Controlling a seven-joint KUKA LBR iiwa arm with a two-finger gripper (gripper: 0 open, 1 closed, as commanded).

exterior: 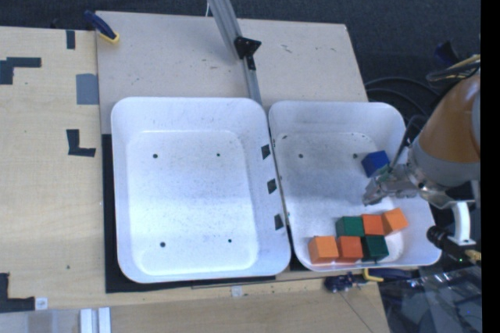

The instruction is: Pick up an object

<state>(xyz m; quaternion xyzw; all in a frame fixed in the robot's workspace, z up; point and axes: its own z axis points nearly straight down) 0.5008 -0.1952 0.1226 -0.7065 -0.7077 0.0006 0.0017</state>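
The right bin [328, 128] holds several small blocks. A blue block [376, 162] lies near its right side. Along the bin's front edge sit orange blocks [323, 248] and green blocks [351, 227] in a cluster, with another orange block [394, 220] at the right end. My gripper [378, 191] hangs low over the right bin, just below the blue block and above the cluster. The grey wrist and orange band [453, 124] reach in from the right and hide the bin's right rim. Nothing shows between the gripper's tips.
The left bin [187, 191] stands beside the right one. A grey metal bar [223, 3] slants down from the top to the gap between the bins. Cables lie off the bench at right. A blue and yellow item [101, 26] lies at the bench's far left.
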